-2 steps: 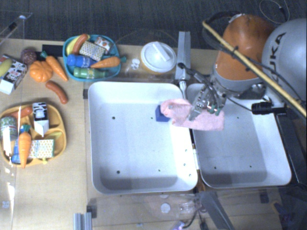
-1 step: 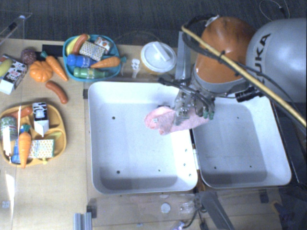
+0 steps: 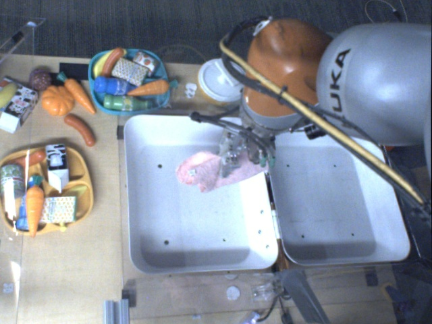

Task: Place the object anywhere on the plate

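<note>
Gripper (image 3: pixel 237 155) — fingers' state unclear | above pink plate (image 3: pixel 202 171) | left bin (image 3: pixel 196 248)

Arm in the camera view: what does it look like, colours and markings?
The arm has a rounded grey shell with black KUKA lettering and an orange band above the wrist. A tan hose and a black cable run along it. The gripper is small, metallic and grey.

soft pink cloth (image 3: pixel 206 171), smooth matt white plastic bins (image 3: pixel 196 241), pale wood bench (image 3: pixel 67 262), glossy grey arm (image 3: pixel 385 73)
</note>
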